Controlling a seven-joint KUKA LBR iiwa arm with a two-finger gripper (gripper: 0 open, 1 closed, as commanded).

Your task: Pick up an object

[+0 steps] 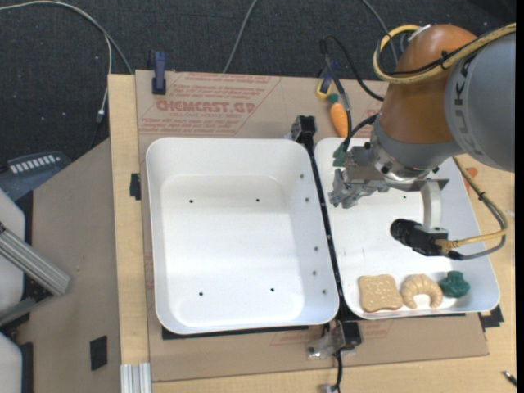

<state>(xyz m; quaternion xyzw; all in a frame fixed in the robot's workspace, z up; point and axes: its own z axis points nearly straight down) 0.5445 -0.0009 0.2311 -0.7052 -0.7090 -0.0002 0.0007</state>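
Jaw state cannot be judged from this view: the gripper (354, 188) is seen from above as a cluster of grey metal, and nothing is visible between its parts. It hangs over the upper left part of the right bin (483, 278), close to that bin's left wall and the divider against the left bin (237, 164).

Candidate objects lie in a row along the right bin's lower edge, toward the lower right of the frame from the gripper: a square cracker (380, 293), a croissant (422, 291) just right of it, and a green toy (454, 285) near the lower right corner. The cracker is the nearest of the three. It lies flat with no marked long axis; the croissant's curve runs roughly left to right. The three sit nearly touching, so room between them is tight, and the bin's lower rim crowds them from below.

A black fitting (417, 237) on a yellow cable sits between the gripper and the row, somewhat to the right. Bare bin floor lies directly below the gripper in the frame, giving an open path toward the cracker.
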